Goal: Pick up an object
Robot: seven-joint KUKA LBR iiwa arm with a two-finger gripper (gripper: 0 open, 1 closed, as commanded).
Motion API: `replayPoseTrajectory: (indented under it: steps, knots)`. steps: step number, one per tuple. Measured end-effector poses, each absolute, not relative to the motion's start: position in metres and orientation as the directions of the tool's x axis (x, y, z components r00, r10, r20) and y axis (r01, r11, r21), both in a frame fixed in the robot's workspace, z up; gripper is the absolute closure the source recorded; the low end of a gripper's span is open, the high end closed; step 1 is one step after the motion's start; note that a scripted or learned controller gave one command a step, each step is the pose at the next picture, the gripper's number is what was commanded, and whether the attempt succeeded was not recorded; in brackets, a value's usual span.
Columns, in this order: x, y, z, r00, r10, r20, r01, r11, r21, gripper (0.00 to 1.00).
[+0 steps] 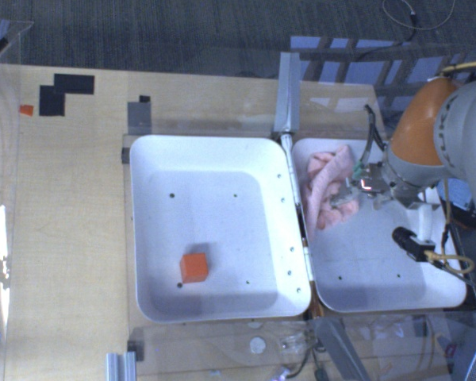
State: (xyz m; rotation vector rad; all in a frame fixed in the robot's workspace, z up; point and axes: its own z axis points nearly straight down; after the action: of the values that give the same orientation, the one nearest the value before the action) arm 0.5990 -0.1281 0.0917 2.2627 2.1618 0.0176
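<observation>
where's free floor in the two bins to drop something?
Left bin: nearly all bare; only the orange block sits near its front, left of centre. Free from the back wall down to the block, and all to the block's right. Right bin: front half bare. Its back-left corner is crowded by the pink cloth, with the pincer at its right edge.

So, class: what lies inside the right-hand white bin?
A crumpled pink cloth lies against the right-hand white bin's left wall. The arm's gripper covers its right edge.

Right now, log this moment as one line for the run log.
gripper: at pink cloth, right bin, grasp unclear | orange block: left bin, untouched | pick: not confirmed
</observation>
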Motion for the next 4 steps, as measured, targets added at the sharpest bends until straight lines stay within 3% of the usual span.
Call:
replayPoseTrajectory:
  steps: [1, 2, 3, 4]
  knots:
    - [0.616, -0.087, 0.093, -0.196, 0.981, -0.008, 0.98, 0.196, 0.017, 0.0]
    - [0.671, -0.078, 0.188, -0.12, 0.993, -0.002, 0.993, 0.12, 0.009, 0.0]
    - [0.671, -0.089, 0.089, -0.197, 0.98, -0.001, 0.98, 0.197, 0.005, 0.0]
    - [0.674, -0.087, 0.102, -0.204, 0.979, -0.004, 0.979, 0.204, 0.015, 1.0]
